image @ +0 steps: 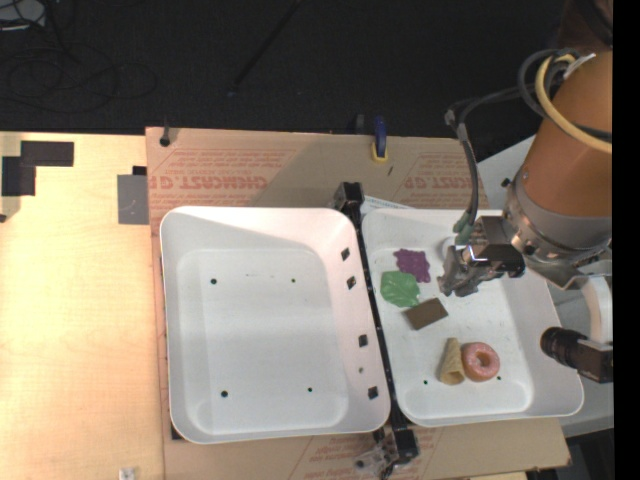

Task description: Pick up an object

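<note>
We saw the gripper point(458, 280) low over the right bin point(540, 393), likely lined up for a pick; whether it was spread or closed on anything we could not tell. The toys sat grouped in that bin: a purple piece point(411, 262), a green piece point(399, 288) touching it, and a brown block point(427, 315) just beside the gripper, its long axis tilted up toward the right. The cone point(452, 361) stood tip-up against a pink donut point(481, 362).
</note>
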`<state>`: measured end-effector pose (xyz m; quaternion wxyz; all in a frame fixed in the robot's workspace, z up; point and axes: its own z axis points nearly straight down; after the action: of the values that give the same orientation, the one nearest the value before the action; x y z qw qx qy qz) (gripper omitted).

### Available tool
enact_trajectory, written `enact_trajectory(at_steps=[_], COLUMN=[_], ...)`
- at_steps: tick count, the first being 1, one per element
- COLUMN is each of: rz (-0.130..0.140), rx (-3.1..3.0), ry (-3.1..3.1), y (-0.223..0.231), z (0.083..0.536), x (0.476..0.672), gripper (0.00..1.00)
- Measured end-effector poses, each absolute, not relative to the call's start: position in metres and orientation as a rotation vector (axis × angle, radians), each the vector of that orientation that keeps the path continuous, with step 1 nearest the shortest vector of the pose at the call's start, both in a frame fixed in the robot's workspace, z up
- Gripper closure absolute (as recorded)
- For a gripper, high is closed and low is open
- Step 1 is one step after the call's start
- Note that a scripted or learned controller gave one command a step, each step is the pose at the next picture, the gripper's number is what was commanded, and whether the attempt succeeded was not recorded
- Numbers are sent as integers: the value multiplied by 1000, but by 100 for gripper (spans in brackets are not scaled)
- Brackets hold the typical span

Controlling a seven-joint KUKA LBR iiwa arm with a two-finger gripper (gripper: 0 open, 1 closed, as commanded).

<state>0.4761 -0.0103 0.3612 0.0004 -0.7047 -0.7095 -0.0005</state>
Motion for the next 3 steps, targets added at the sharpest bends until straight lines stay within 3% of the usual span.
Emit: enact_trajectory(at_steps=[1,2,3], rz=[-3,-10,9], rx=[-2215,-2220,-2218], ry=[-2229,-2228,-2220], y=[67,103,104], z=[389,488,462], x=[512,513,475], gripper=[100,100,100])
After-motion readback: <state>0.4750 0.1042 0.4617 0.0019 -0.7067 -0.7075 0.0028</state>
